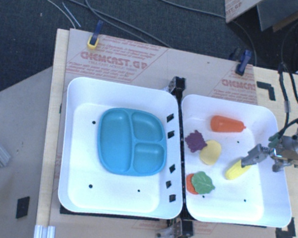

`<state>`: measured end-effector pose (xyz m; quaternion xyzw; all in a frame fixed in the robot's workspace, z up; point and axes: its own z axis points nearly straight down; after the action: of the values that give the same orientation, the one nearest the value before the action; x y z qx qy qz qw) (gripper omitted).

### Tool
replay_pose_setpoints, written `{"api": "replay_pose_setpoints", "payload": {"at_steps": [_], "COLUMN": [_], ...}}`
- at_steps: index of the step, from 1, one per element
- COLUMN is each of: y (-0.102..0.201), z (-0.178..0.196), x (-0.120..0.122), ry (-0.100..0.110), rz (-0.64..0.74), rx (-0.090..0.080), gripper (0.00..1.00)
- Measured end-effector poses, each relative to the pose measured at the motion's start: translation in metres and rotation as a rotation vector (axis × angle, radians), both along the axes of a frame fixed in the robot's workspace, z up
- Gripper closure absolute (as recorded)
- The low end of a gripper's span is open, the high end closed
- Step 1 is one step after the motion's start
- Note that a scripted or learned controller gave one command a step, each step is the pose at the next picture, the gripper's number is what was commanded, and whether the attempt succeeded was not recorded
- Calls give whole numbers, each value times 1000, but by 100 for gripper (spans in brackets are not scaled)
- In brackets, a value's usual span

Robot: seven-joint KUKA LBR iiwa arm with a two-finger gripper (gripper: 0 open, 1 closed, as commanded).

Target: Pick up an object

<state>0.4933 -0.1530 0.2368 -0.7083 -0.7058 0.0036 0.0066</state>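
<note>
Right bin (273,216): pincer (255,156) above yellow banana (235,170), grip state unclear; lemon (210,152), carrot (227,124) nearby.

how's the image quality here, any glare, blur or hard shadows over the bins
Camera view: lighting is even and soft, with faint shadows under the blue tray and toys. The white bins are bright, nearly washed out, so their walls read poorly. The orange carrot and yellow piece are sharp enough; the gripper is slightly soft, and its fingers are hard to read.
</note>
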Motion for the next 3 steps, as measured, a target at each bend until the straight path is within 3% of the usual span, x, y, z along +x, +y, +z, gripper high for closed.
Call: {"api": "replay_pose_setpoints", "payload": {"at_steps": [1,3], "y": [0,12], "z": [6,-100], "x": [3,-1], "ry": [-13,-7], "rz": [4,3], "rx": [-3,0], "gripper": [0,0]}}
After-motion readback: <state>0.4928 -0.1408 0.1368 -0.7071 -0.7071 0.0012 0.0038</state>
